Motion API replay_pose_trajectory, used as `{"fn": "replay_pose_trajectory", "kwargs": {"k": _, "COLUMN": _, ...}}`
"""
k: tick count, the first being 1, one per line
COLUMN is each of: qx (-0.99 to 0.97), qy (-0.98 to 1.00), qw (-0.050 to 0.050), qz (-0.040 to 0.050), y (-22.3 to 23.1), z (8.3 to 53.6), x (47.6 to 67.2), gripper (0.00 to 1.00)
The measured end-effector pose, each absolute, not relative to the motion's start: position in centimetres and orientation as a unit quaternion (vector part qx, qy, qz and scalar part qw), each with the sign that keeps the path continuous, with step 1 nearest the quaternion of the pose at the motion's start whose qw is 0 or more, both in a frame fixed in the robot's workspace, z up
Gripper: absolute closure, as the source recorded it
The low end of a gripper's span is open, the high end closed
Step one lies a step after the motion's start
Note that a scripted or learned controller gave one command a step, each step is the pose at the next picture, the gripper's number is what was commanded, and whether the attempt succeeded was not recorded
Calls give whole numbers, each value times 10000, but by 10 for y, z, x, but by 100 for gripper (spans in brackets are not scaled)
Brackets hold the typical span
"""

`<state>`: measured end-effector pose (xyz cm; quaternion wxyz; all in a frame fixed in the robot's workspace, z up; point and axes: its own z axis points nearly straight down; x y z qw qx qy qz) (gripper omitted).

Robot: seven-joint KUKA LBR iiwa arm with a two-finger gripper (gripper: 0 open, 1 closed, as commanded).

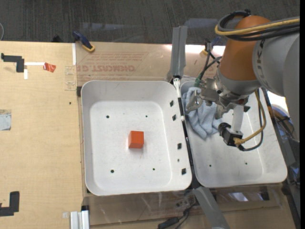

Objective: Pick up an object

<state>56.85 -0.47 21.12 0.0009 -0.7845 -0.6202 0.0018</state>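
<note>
I see the gripper (200, 99) low over the cloth (200, 116) in the right bin (248, 173); whether it grips, I cannot tell. Nothing lifted yet; the orange block (136, 139) sits untouched.

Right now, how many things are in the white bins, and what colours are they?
Orange block, in the left bin: 1
Light blue cloth, in the right bin under the gripper: 1
Total: 2
</note>
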Motion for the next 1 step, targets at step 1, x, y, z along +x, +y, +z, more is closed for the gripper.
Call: {"fn": "replay_pose_trajectory", "kwargs": {"k": 1, "qx": -7205, "qy": -6935, "qw": -2, "qz": 17, "y": 1, "z": 213, "x": 638, "gripper": 0}}
